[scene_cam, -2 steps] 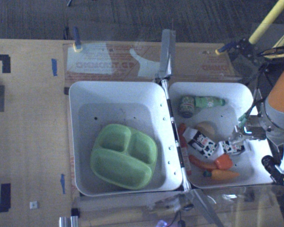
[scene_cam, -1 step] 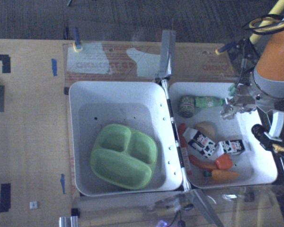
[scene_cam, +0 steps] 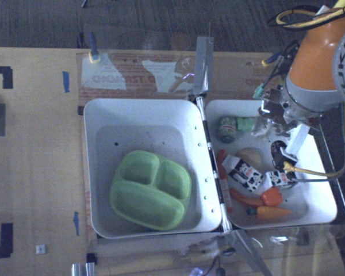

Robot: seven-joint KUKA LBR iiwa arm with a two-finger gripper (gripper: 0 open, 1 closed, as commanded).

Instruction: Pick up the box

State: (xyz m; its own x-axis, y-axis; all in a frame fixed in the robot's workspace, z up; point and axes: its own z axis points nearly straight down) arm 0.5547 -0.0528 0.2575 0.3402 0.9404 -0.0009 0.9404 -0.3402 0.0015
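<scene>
Two shallow white bins side by side on a wooden bench (scene_cam: 34, 154). In the left bin (scene_cam: 98, 125), one thing: a green divided plate (scene_cam: 150, 190) with three compartments, lying toward 6 o'clock of the floor and turned a little askew to the walls. In the right bin (scene_cam: 325, 209), a crowd: a green can (scene_cam: 229, 128) on its side in the 10 o'clock corner; a pale tan lump (scene_cam: 253, 155) near the middle; a thin red strip (scene_cam: 220, 158) along the 9 o'clock wall; a red pepper-like piece (scene_cam: 256, 199) and an orange carrot (scene_cam: 271, 213) at 6 o'clock, touching each other. Among these the box (scene_cam: 244, 174), toward 8 o'clock of that bin's centre, flat on the floor, just at 12 o'clock of the red piece and at 5 o'clock of the tan lump. Long axis from 10 o'clock to 4 o'clock; too blurred to tell top end from bottom end. Small carton, white with black cow-like patches. Just at 3 o'clock of it, a second white-and-black patched piece (scene_cam: 280, 179); cannot tell whether another carton. Gripper (scene_cam: 276, 128) hanging over the bin's 12 o'clock half, at 1 o'clock of the box and apart from it. Cannot tell how far open; no hold on the box.
</scene>
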